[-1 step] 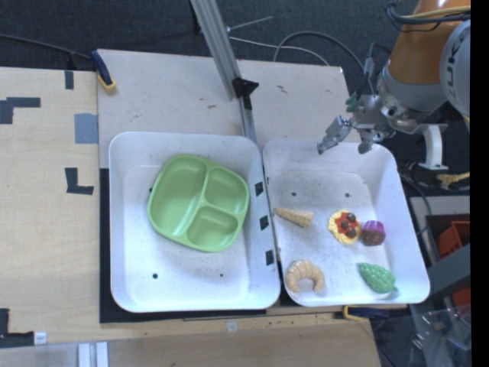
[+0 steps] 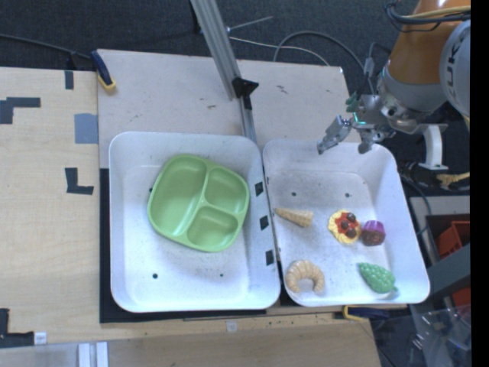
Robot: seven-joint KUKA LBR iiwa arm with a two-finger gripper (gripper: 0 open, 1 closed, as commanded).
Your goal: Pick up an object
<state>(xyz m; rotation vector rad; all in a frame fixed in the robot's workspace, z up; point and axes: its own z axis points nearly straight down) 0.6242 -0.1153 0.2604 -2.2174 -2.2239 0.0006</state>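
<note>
Camera view looks down at a slant on the tabletop [image 2: 176, 98], where two shallow white bins sit side by side so the arm can work over either one. The left bin [image 2: 130, 205] carries a green divided plate [image 2: 199, 202], lying flat and turned a little askew, well clear of the arm's side. The right bin [image 2: 397, 197] holds the small toy foods that the task could mean: a cone-shaped piece [image 2: 295, 217] near the middle, a croissant [image 2: 306, 276] by the near-left corner, a yellow tart with dark berries [image 2: 344, 226] touching a purple piece [image 2: 372, 233], and a green textured piece [image 2: 377, 277] toward the near-right corner. They lie loose and mostly apart, which should give fingers room to come down around any single one; the tart and purple piece pressed together look the harder choice. The arm [image 2: 428, 44] reaches in from the right, and its tool [image 2: 344, 138] hangs over the far rim of the right bin, its two fingers spread apart with nothing between them. That spot, above the bin edge and away from every item, reads as a ready pose with no target yet settled on. Nothing is lifted, so the pick has not begun, and the cone piece lies nearest to the tool.
</note>
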